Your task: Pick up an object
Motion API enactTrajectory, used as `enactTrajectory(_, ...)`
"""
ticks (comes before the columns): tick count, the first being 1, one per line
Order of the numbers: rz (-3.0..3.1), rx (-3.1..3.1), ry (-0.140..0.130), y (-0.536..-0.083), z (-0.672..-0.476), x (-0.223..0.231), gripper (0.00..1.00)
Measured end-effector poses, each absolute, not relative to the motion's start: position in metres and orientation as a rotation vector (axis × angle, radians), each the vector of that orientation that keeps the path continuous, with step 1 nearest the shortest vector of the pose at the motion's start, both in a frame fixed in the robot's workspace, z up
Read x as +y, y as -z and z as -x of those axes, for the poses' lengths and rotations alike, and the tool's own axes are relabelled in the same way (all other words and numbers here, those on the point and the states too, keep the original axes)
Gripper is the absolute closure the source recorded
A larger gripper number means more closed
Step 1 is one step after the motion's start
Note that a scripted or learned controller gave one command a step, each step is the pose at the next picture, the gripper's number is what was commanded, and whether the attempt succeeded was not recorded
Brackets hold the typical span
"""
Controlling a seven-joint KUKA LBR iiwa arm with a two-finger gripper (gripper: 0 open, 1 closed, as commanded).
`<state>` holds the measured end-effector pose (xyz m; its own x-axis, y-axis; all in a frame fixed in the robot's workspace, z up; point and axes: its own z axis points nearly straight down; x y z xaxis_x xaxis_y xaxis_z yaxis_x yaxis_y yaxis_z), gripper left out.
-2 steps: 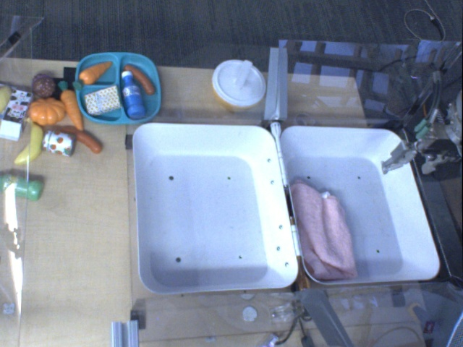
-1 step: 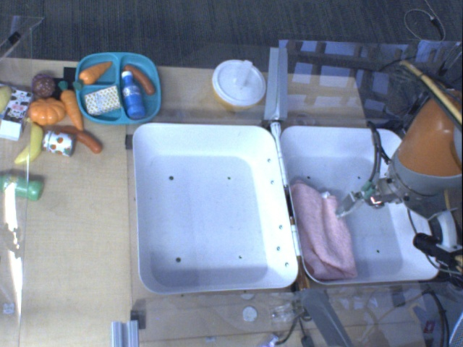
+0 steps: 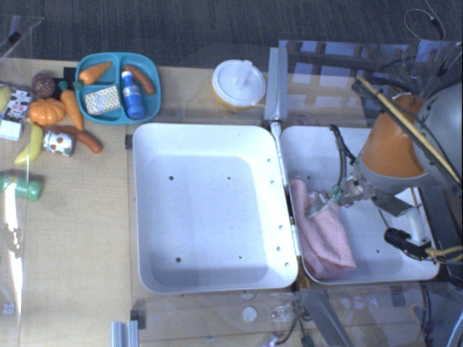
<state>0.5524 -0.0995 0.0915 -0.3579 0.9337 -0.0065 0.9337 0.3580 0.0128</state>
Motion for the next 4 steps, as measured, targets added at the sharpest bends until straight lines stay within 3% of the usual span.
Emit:
enactTrajectory(1,-2.081,2.338,-0.016,-0.091,-0.563,-0.103,0.00)
enactTrajectory(2,-2.018,2.389,-0.014,-0.092,-0.584,-0.087,0.00)
enactTrajectory(3,-2.073,2.342,-0.014,-0.091,-0.632,-0.094,0.00)
enactTrajectory(4,-2.081,2.336,-0.015,-0.091,-0.593,-0.105,0.00)
